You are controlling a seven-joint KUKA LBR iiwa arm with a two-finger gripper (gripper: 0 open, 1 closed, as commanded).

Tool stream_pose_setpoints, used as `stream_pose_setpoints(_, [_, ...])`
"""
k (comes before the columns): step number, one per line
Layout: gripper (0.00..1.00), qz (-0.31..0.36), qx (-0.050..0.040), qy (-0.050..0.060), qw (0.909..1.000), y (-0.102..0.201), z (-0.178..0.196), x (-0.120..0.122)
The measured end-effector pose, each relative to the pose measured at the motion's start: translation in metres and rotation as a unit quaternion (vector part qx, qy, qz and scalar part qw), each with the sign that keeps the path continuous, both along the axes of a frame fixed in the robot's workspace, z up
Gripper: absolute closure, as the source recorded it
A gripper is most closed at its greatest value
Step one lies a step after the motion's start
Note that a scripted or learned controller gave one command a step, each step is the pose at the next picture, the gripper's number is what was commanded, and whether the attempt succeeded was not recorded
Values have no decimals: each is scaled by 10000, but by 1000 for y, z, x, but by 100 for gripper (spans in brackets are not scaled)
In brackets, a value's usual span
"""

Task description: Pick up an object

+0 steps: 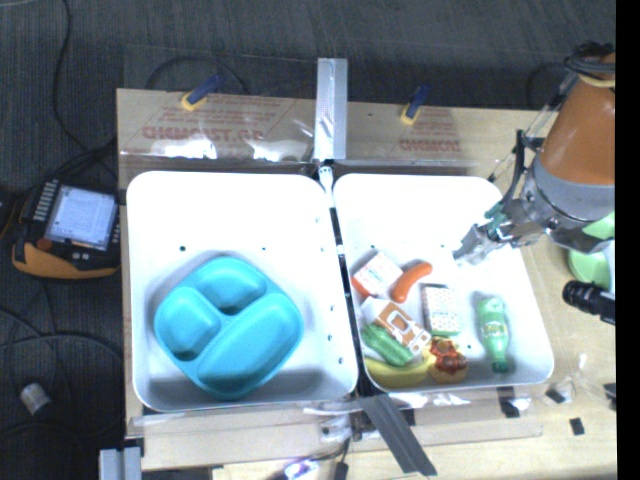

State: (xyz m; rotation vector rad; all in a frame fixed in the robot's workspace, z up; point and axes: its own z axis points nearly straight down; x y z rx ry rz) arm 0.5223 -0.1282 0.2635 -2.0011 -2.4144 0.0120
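The gripper (478, 244) is hovering over the right bin (420, 203), near its right wall, holding nothing; whether it is apart or together cannot be told. Below it, toys are lying clustered at the bin's front: an orange sausage (410, 280), a green bottle (492, 333), a banana (398, 373) and small cartons. The left bin (170, 203) is holding a blue divided plate (228, 325). Both bins are sitting on the desk (470, 138).
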Motion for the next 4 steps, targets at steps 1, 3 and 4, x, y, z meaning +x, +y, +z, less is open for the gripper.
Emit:
stream_pose_setpoints(1, [100,-263,-3,-11,9997,22,86,-2])
stream_pose_setpoints(3, [0,-481,9,5,9988,41,-47,3])
stream_pose_setpoints(4, [0,-438,-6,-103,9990,0,-161,19])
